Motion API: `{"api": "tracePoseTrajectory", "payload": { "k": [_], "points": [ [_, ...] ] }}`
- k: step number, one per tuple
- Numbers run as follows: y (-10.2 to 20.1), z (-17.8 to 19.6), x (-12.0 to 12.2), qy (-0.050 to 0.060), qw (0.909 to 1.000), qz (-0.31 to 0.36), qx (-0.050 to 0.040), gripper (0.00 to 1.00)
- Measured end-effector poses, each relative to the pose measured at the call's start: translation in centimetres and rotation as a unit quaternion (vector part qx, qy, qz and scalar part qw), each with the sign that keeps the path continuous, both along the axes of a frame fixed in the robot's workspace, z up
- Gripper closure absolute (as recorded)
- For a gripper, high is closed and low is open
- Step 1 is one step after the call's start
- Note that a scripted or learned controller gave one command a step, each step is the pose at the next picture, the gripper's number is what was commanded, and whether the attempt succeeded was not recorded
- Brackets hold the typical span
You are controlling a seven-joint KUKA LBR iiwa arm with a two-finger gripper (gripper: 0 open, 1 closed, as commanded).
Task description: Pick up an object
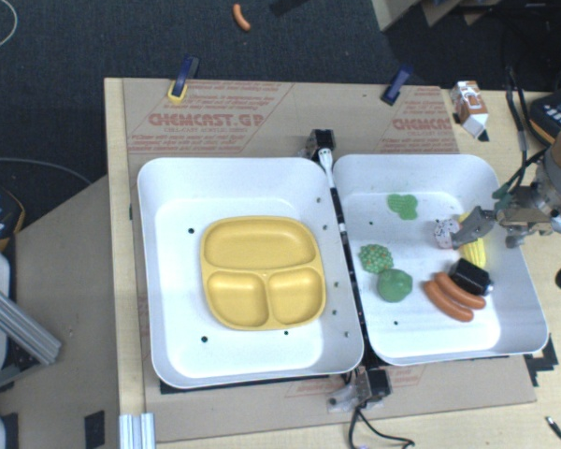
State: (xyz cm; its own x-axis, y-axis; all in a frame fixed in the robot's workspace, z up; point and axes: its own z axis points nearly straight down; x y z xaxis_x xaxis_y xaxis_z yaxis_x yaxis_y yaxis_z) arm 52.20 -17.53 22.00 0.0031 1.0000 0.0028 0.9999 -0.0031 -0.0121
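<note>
The right bin (421,344) holds several toy foods. A flat green leafy piece (403,206) lies near its back. A knobbly green piece (375,256) and a smooth green one (394,285) sit by the bin's left wall. Two orange sausages (451,298) lie toward the front right, with a black object (469,277) just behind them. A yellow corn cob (473,250) and a small grey-white piece (443,233) lie further back. My gripper (498,221) hangs over the bin's right side, just above and to the right of the corn. I see nothing held in it.
The left bin (168,204) holds a yellow divided plate (262,271). Clamps sit at the bench's back edge, blue and yellow (180,80) and blue (395,87). A small orange and white item (469,107) lies at the back right. Cables run along the right edge.
</note>
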Motion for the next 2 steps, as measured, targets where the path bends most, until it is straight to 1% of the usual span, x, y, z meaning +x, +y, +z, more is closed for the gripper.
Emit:
{"api": "tracePoseTrajectory", "payload": {
  "k": [1, 2],
  "points": [
    [0.0, 0.6, 0.3, -0.006, 1.0000, 0.001, -0.0015, 0.00],
    [-0.9, -4.3, 0.5, -0.003, 1.0000, 0.001, -0.0002, 0.00]
  ]
}}
